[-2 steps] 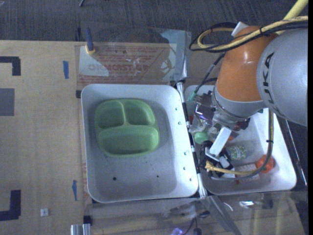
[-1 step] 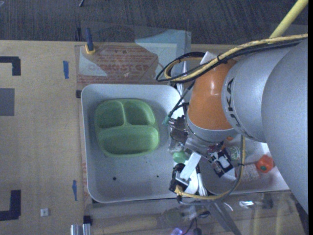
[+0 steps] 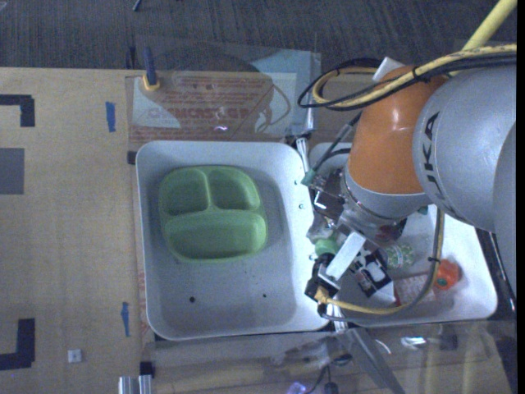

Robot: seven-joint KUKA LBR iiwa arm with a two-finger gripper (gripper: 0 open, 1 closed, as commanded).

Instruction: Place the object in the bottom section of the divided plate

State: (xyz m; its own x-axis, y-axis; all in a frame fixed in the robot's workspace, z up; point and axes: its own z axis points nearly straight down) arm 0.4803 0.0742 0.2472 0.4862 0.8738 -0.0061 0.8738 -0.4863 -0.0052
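Green divided plate (image 3: 212,235) lies well apart from the pincer (image 3: 324,238).

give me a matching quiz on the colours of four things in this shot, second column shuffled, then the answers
Things:
1. divided plate
2. small round thing in the right bin
3. left bin
4. tape strip on the bench

Colours:
a. white
b. blue
c. green
d. orange

Pairs: 1-c, 2-d, 3-a, 4-b
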